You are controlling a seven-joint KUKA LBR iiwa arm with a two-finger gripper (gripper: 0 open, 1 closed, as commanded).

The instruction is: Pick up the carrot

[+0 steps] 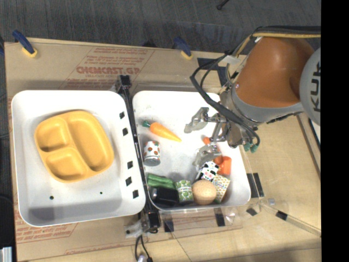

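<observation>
On the left, a white bin (pixel 22 162) holds a yellow tray (pixel 73 144) with three sections. Next to it sits the right bin (pixel 180 97), with black clips along the edge where the two bins meet.

Near the top left of the right bin lies the carrot (pixel 164 131). It is orange, with a small green end on its left and a pointy tip aimed down and to the right. It lies flat on bare white floor and nothing touches it.

Just below the carrot stands a small can (pixel 152 152). Along the bottom wall is a crowded row: a green vegetable (pixel 160 181), a dark block (pixel 165 196), a green and yellow cup (pixel 184 190), a tan round ball (pixel 204 192), a patterned cup (pixel 221 186), a black and white toy (pixel 208 171) and a red piece (pixel 224 165).

To the right of the carrot hangs the gripper (pixel 206 132). Its metal fingers stand apart, with nothing between them. It hovers clear of the carrot. Cables and the big orange arm cover the bin's right corner, and the little toys are hard to make out.
</observation>
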